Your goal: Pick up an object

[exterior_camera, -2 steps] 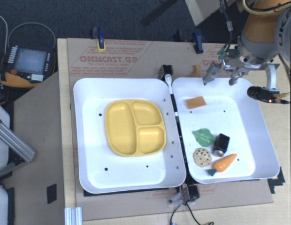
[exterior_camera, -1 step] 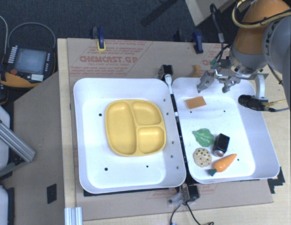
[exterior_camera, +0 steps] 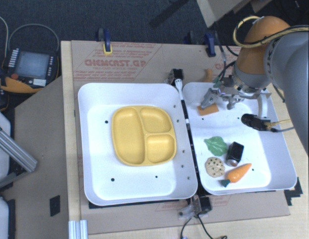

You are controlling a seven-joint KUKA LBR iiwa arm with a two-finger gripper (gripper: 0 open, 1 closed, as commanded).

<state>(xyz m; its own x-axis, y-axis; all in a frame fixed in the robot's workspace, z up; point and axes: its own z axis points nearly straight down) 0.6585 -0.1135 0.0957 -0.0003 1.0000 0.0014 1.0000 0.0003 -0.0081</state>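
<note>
My gripper (exterior_camera: 220,102) hangs low over the far left part of the right bin (exterior_camera: 274,156), open, with its fingers apart. A small orange-brown block (exterior_camera: 208,110) lies on the bin floor right below the left fingertip (exterior_camera: 210,100), not between the fingers. Nearer the front of the same bin lie a green leaf (exterior_camera: 216,145), a round cookie (exterior_camera: 214,167), a small black can (exterior_camera: 234,153) and an orange carrot (exterior_camera: 237,173).
The left bin (exterior_camera: 94,148) holds a yellow divided plate (exterior_camera: 143,134). The grey arm with its orange band (exterior_camera: 256,46) comes in from the upper right above the right bin's far edge. A black clip (exterior_camera: 177,75) sits where the two bins meet.
</note>
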